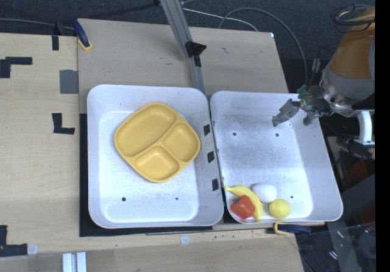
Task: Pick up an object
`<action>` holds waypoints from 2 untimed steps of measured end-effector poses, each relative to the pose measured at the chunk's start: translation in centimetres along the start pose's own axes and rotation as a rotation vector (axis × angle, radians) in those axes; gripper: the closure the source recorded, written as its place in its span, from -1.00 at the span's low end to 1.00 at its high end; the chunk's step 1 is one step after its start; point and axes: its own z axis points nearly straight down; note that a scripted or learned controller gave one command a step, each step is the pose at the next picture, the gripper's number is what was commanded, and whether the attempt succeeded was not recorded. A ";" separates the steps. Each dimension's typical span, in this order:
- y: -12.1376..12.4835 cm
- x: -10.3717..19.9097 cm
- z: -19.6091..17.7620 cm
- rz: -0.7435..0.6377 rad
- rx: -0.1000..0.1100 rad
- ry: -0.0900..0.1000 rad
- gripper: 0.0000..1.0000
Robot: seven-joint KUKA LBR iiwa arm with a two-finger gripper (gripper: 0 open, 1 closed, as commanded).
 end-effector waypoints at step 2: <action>-0.7 -0.8 5.3 0.002 0.006 -0.001 -1.00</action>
